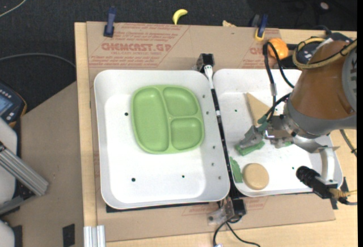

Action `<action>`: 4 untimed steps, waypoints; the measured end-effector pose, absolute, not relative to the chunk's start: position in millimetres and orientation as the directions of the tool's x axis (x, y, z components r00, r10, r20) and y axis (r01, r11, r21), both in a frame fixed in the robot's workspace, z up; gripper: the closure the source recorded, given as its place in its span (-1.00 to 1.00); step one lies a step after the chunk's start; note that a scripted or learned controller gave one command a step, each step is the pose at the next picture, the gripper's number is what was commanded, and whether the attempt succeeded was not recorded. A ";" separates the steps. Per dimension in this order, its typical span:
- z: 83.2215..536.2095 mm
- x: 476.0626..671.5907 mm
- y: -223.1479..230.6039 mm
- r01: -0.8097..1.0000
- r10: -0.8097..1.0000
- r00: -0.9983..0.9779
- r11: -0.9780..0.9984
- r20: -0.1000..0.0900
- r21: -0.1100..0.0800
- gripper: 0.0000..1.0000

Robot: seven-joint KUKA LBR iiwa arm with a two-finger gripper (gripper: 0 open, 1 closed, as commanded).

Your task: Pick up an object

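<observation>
A small green object (pixel 248 148) lies in the middle of the right bin (pixel 228 88), directly under the gripper (pixel 253 139), whose fingers touch it; their spread cannot be told. A tan disc (pixel 255 176) sits near the bin's front edge.

Two smooth white plastic bins (pixel 113 144) sit on matt brown cardboard (pixel 147 47); the green divided plate (pixel 153 121) looks satin plastic.

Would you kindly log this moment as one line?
arm: over right white bin | gripper: at green object | round tan disc: untouched
</observation>
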State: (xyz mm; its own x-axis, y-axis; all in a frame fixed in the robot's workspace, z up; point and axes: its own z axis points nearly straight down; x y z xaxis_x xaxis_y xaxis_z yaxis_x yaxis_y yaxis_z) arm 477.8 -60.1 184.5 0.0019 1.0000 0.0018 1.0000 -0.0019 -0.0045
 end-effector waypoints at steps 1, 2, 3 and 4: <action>184.5 479.2 -2.3 1.000 1.000 -0.006 0.006 0.003 -0.003 -1.00; 194.9 479.8 -6.0 1.000 1.000 0.000 0.000 0.001 0.000 1.00; 370.1 481.4 -0.8 1.000 1.000 -0.003 0.003 0.001 0.021 1.00; 324.7 543.7 -7.3 1.000 1.000 0.001 -0.001 -0.002 0.004 1.00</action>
